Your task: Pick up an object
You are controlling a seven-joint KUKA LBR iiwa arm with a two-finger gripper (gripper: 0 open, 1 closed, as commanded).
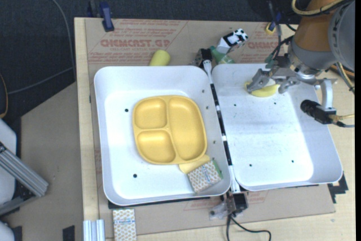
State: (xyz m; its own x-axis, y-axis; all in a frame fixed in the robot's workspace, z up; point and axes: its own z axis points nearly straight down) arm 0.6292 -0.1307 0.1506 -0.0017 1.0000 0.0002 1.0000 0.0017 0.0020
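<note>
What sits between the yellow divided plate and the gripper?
In the camera view: the bins' joined rims and bare right-bin floor, between plate and gripper.

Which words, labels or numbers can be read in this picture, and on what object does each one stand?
"CHEMCAST GP", large red letters on the brown board under the bins; the last letters are partly cut off.
Smaller red lines above and below it: too blurred to read.
Red print on the board at top right: too blurred to read.
</note>
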